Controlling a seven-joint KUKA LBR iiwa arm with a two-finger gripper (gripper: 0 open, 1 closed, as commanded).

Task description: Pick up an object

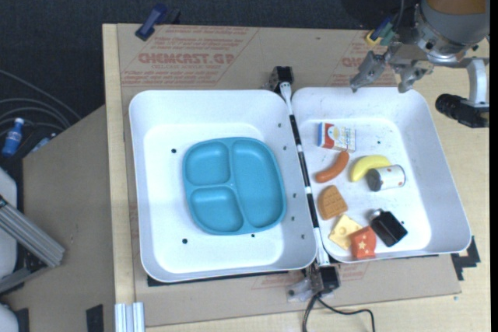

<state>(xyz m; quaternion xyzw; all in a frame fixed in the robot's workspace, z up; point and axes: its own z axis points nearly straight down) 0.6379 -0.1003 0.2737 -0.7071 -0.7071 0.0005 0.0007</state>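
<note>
My gripper (384, 78) hangs open above the far rim of the right bin (436, 167), with nothing between its fingers. Below it in that bin lie a small white carton (335, 136), a sausage (331, 166), a banana (368, 165), a grey and white can (386, 178), a brown cracker (332, 202), a cheese wedge (343, 230), a red block (363, 243) and a black block (388, 228). All of these sit apart from the gripper, nearer the camera.
The left bin (156, 190) holds a blue divided plate (233, 184). A black hinge strip (301, 167) runs between the two bins. A blue clip (151, 22) lies on the cardboard beyond the left bin. Cables trail at the left edge.
</note>
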